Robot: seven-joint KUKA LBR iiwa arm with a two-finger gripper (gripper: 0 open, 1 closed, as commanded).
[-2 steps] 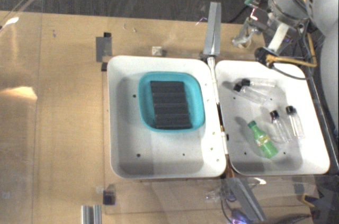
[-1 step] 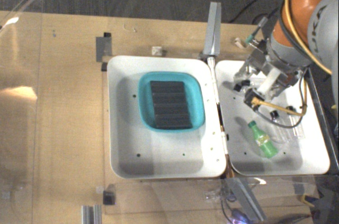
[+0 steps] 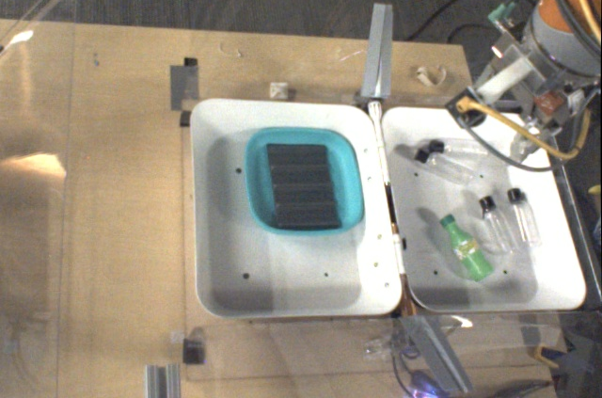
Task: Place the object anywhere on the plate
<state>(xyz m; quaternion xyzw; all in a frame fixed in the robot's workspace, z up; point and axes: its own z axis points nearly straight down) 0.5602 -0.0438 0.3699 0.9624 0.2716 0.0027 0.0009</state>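
Above the right bin's (image 3: 564,293) far corner, the arm's (image 3: 574,1) working end hangs; whether its fingers are spread or pressed together cannot be told. Below it lie three clear vials (image 3: 450,163) and a green bottle (image 3: 467,249). Well left, the teal plate (image 3: 350,189) holds a dark ribbed block (image 3: 302,186).
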